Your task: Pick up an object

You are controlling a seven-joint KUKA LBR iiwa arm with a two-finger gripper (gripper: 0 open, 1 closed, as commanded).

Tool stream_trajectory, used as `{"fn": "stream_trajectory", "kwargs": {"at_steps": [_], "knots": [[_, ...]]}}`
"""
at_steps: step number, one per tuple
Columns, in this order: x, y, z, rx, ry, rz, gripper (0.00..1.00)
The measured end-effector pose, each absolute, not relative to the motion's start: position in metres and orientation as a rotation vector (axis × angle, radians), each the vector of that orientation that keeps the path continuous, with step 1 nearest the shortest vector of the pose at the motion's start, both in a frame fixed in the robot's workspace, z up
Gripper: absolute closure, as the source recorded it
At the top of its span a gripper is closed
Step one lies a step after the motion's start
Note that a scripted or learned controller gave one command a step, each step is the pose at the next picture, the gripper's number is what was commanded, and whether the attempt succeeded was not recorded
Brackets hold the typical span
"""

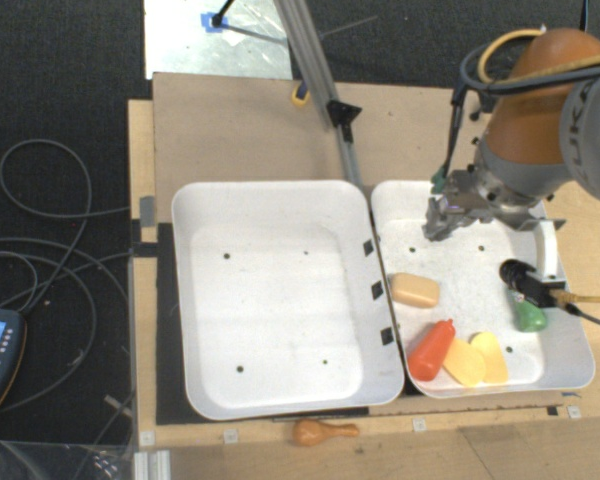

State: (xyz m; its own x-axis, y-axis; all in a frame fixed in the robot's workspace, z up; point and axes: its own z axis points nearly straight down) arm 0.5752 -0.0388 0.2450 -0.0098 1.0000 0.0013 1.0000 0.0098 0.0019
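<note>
The gripper (438, 224) is seen low over the upper part of the right bin (572, 370), and whether it is open or closed cannot be told – the view of it is too small and dark. Nothing can be made out in its grasp. Below it, a tan block (415, 290) is lying near the bin's left wall. Further down, a red bottle-shaped object (432, 349) is set at a slant, just beside two yellow pieces (477, 360) (possibly touching each other). Near the bin's right wall a green object (530, 317) is found, with a black part of the arm's fittings (518, 276) just above it. The left bin (195, 208) is alongside. An orange-brown object (324, 431) rests on the bench outside the bins.
</note>
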Motion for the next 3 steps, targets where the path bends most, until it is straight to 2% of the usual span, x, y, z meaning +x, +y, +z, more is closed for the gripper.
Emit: {"fn": "stream_trajectory", "kwargs": {"at_steps": [1,2,3], "knots": [[0.597,0.014,0.243,2.209,2.232,0.005,1.00],[0.638,0.058,0.245,2.208,2.229,0.007,1.00],[0.665,0.094,0.243,2.211,2.228,0.006,1.00]]}}
